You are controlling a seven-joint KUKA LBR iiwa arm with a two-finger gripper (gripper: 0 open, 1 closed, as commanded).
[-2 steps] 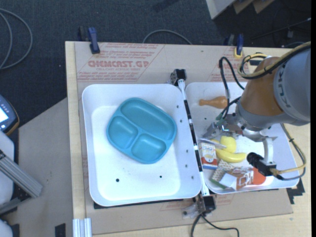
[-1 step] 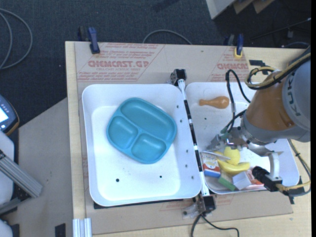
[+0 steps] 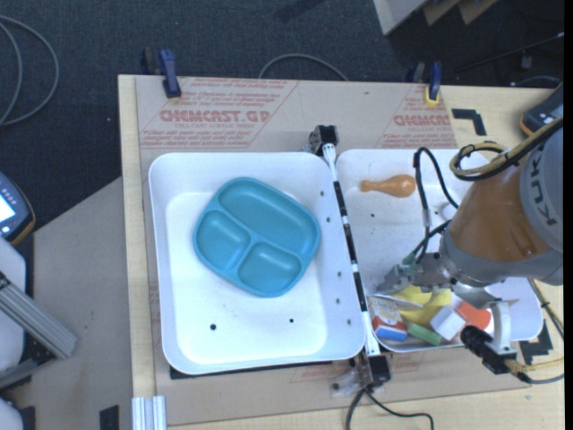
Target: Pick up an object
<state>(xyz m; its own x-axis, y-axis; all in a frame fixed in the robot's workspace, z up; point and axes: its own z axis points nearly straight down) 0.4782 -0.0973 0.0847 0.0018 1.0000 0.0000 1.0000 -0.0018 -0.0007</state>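
- right bin [image 3: 394,164]: shallow white tray, taken here as the landmark; set against the left bin [image 3: 179,330] along a shared centre divider, both carried on the counter [image 3: 134,240].
- arm [image 3: 501,213]: grey with an orange band, entered from the right, hung low over the near half of the right bin.
- tool [image 3: 419,274]: placed low at the near end of the right bin, directly above the pile; whether it is released or clenched cannot be told, since the wrist and cabling cover it.
- pile of small objects [image 3: 421,316]: the task's likely pick; heaped in the near corner of the right bin, against its near wall and beside the divider. yellow, green, red-orange and blue-and-white pieces are made out; single shapes are too crowded to name.
- key relation: the pile is judged to lie straight beneath and a little nearward of the tool, so a short downward move is called for, not a sideways one. no clear long axis can be read in the heap.
- orange pear-shaped piece [image 3: 390,185]: lying alone at the far end of the right bin, long axis across the bin, well apart from the tool.
- blue divided plate [image 3: 258,236]: resting in the middle of the left bin, across the divider from the right bin, well apart from the tool.
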